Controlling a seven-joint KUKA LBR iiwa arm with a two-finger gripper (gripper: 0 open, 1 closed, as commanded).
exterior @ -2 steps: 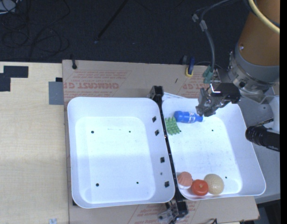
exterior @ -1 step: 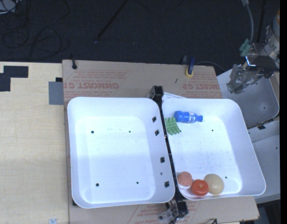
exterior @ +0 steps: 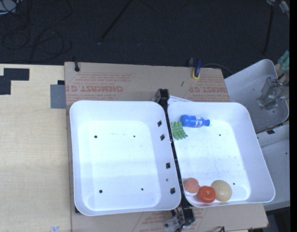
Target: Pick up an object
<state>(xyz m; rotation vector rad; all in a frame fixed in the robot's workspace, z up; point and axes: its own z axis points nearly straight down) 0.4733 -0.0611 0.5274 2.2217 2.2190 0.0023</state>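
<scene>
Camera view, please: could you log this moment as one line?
stage: before pick | right bin: blue bottle, green toy, tomato, two pale round items | nothing lifted

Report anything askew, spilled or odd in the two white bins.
Nothing spilled or damaged. The blue plastic bottle lies on its side in the right bin, beside the green leafy piece. Three round items cluster in the near corner.

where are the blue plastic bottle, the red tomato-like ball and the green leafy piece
blue plastic bottle (exterior: 193, 122), camera view, middle of its body
red tomato-like ball (exterior: 206, 194), camera view, its top centre
green leafy piece (exterior: 178, 129), camera view, middle of the leaves
</scene>
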